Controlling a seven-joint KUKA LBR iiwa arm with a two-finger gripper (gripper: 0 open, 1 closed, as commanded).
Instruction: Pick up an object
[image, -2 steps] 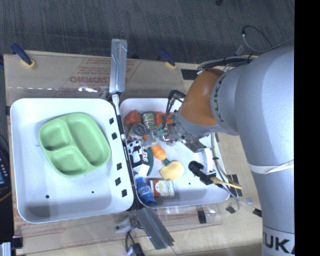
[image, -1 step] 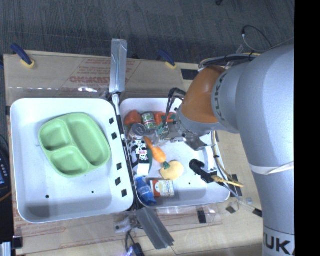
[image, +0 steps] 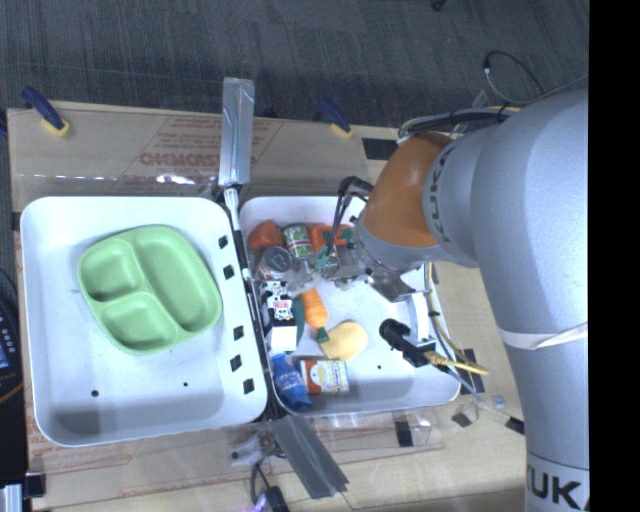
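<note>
A pale green three-compartment plastic plate (image: 150, 288) is seen lying in the left white shallow bin (image: 50, 400), nearer its far side. A grey metal divider bar (image: 236, 130) is set at the far end between the two bins. Blue clamps (image: 45, 108) are fixed along the far edge of the brown cardboard sheet (image: 150, 150) laid under the bins.

Robotics lab, industrial arm (image: 520, 200) over two white bins (image: 40, 330), clamped cardboard-covered bench (image: 150, 140), grey carpet (image: 300, 50)
</note>
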